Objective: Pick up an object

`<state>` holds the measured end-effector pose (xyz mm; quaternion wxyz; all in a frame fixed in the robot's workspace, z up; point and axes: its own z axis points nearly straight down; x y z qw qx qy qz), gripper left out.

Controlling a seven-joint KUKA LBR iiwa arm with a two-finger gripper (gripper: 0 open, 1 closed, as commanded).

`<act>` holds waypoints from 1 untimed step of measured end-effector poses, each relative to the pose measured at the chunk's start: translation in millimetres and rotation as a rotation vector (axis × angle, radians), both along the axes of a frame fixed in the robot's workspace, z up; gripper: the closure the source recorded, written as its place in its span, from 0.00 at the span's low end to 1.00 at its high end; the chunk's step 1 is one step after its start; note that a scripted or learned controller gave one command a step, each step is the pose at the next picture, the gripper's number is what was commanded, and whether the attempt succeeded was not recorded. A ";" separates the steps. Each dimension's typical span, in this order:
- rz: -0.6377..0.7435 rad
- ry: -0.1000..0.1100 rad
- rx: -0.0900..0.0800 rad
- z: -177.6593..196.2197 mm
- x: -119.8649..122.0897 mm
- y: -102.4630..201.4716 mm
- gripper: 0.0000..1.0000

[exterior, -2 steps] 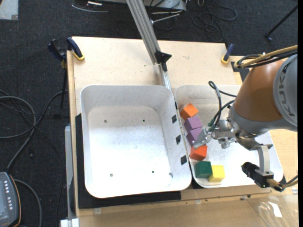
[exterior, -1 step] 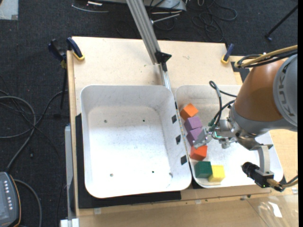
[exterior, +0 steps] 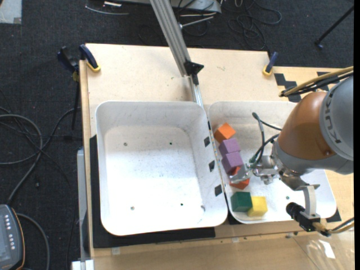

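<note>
Yellow and green are sitting nearest the camera: a yellow block (exterior: 259, 205) and a green block (exterior: 242, 201) are touching side by side at the front of the right bin (exterior: 329, 198). Just behind them a red block (exterior: 241, 180) is peeking out, partly covered by the gripper (exterior: 247, 172), which is hanging low over that spot at the end of the grey arm (exterior: 315, 145) with its orange band. How far apart the tips are standing cannot be told from this slant, nor whether anything is caught between them, so no grasp can be claimed.

Behind the red piece, two purple blocks (exterior: 231, 155) are lying one after the other along the bin's left wall, and an orange block (exterior: 225, 131) is resting farthest back. The left bin (exterior: 112, 122) is lying beside it, and the bench (exterior: 140, 72) is stretching away beyond both.

Judging from this layout, the red block or the nearer purple one is looking like the target. Doing the step well is probably calling for a straight descent centred on one block alone, since the pieces are crowding together near the wall; an off-centre closing is likely to be nudging a neighbour or pinching a corner, letting the block slip on the lift. Lifting vertically is keeping clear of the wall.
</note>
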<state>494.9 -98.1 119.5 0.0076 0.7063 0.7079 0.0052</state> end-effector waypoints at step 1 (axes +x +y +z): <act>-0.003 -0.017 -0.001 -6.1 24.8 -12.4 0.00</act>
